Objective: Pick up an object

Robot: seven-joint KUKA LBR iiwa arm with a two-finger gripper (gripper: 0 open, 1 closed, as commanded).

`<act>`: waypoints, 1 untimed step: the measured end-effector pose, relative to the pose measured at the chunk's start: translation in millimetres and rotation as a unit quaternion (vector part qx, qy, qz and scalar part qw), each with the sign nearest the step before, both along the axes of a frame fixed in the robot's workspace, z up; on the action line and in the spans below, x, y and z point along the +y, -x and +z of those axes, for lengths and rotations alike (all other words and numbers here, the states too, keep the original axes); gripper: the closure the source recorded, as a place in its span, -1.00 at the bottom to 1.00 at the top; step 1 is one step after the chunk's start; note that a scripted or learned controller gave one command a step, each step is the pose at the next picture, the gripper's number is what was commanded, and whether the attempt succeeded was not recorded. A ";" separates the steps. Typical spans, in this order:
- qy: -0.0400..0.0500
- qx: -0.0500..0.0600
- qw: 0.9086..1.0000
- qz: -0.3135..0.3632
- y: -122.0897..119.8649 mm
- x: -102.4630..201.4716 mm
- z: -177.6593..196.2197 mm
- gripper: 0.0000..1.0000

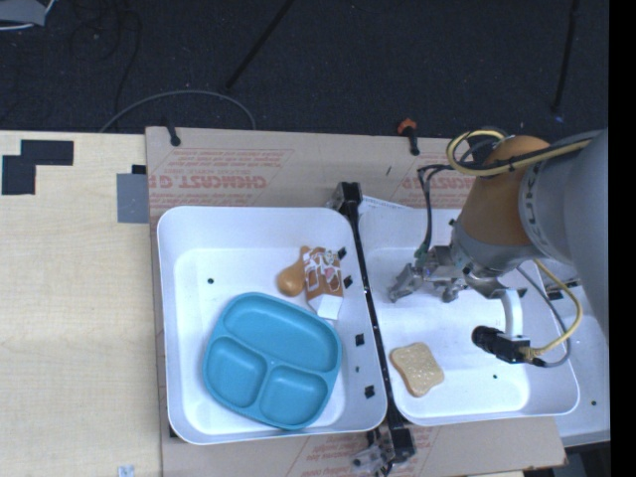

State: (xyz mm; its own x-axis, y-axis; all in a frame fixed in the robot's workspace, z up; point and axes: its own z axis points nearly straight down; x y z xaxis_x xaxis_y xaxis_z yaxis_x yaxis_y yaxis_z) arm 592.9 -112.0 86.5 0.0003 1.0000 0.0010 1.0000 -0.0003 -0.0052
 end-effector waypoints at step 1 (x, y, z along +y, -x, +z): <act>0.000 0.000 1.000 -0.002 0.1 -0.9 10.9 1.00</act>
